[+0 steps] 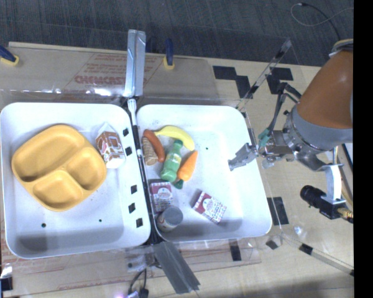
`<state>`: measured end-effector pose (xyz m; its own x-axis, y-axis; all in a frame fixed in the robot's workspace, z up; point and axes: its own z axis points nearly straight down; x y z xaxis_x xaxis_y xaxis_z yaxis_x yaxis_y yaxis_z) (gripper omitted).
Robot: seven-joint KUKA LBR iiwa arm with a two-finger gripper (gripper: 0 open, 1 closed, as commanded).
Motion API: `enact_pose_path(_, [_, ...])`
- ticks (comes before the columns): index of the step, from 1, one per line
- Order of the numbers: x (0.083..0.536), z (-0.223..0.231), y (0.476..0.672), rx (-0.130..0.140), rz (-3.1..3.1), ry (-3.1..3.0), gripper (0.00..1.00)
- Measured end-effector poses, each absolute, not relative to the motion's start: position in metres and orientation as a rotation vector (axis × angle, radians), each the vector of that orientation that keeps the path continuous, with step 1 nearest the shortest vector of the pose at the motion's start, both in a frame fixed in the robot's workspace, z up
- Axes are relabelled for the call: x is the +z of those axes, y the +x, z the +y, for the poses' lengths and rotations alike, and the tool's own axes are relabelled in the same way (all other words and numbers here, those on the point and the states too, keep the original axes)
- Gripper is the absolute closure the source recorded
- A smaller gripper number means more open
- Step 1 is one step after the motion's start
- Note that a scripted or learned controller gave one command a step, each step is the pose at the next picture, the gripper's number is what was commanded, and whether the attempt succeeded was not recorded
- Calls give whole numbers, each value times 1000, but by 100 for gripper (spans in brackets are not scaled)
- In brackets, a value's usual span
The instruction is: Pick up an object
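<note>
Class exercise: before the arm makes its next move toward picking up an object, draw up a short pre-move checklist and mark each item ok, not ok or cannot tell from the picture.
1. Pickable objects present in right bin: ok; banana, carrot, green bottle lie there.
2. Claw over that bin: ok, at its right edge.
3. Claw carries nothing already: cannot tell.
4. Isolated target available: ok; red packet lies apart from the cluster.
5. Banana, bottle, carrot separated: not ok, they crowd together.
6. Yellow tray out of the way: ok, in left bin.
</note>
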<state>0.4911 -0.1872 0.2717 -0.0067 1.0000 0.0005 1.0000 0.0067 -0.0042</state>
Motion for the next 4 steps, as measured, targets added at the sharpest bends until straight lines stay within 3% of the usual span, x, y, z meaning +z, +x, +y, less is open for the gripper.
enact_pose_path(1, [161,-145,552,5,-2381,-2043,0])
enact_pose_path(2, [104,-112,587,-22,-2556,-1846,0])
enact_pose_path(3, [105,-131,558,-17,-2678,-1696,0])
enact_pose_path(4, [106,-108,550,-20,-2647,-1750,0])
